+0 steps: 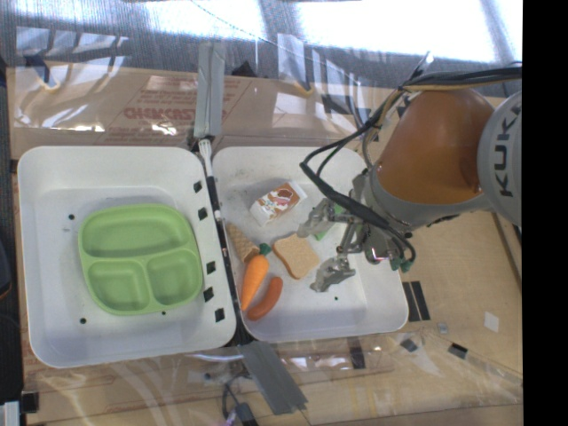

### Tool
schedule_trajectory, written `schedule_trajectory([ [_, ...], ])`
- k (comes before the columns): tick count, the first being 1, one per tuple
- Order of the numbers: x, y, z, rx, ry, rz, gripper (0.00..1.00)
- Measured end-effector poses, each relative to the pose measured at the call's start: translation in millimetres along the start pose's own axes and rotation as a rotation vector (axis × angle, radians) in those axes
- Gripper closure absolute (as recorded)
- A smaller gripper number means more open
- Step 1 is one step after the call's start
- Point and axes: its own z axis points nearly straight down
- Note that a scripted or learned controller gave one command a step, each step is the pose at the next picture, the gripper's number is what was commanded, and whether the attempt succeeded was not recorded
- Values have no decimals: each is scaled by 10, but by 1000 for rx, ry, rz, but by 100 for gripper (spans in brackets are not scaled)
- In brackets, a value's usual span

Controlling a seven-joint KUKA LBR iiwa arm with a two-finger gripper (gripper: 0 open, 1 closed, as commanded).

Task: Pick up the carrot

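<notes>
The arm (444,149) enters from the right, its orange band above the wrist, and leans down over the right bin (382,304). The gripper (325,248) hangs low over the right half of that bin. Its two fingers (333,275) stand apart, with nothing between them. One finger points toward the bin's middle; the other lies nearer the front wall. Dark cables loop from the wrist across the bin's rear.

Right bin contents: the carrot (254,276) lies against the left wall, green top toward the rear, tip toward the front, untouched and apart from the fingers. A reddish sausage-shaped item (266,298) lies just beside the carrot, on its right and nearer the front. A waffle cone (240,239) sits just behind the carrot. A slice of toast (295,256) lies between the carrot and the gripper. A small white printed packet (277,201) rests toward the rear.

Left bin (44,238) contents: one green divided plate (139,257), three compartments, lying flat near the centre.

Both bins sit side by side on the worktop (461,327).
</notes>
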Motion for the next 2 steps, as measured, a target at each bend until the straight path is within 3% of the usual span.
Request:
schedule_trajectory([
  [1,-503,176,1478,-1,-2,10,0],
  [2,-516,179,1373,1,-4,2,100],
])
